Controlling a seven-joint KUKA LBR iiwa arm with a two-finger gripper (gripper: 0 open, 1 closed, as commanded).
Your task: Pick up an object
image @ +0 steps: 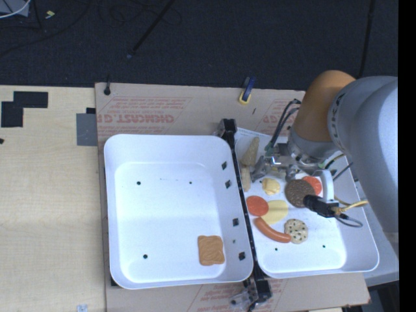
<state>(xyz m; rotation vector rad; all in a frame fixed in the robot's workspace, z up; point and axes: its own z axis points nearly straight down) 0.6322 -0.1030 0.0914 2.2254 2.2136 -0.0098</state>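
Note:
My gripper [273,167] hangs low over the back left part of the right bin [328,260], under the orange wrist band. Several toy foods lie in that bin. A pale corn-shaped piece [251,151] lies just left of the gripper. A small yellow piece [271,186] sits right below it. A brown disc [298,192] and an orange-red piece [314,184] lie to its right. Nearer the front are a red round piece [257,205], a yellow piece [278,210], a sausage [272,230] and a speckled cookie [296,229].
The left bin [130,174] holds one tan toast slice [210,249] near its front right corner. A black divider with clips [235,181] runs between the bins. The arm's grey body [370,142] covers the right bin's far right side. Cables [338,208] trail near the brown disc.

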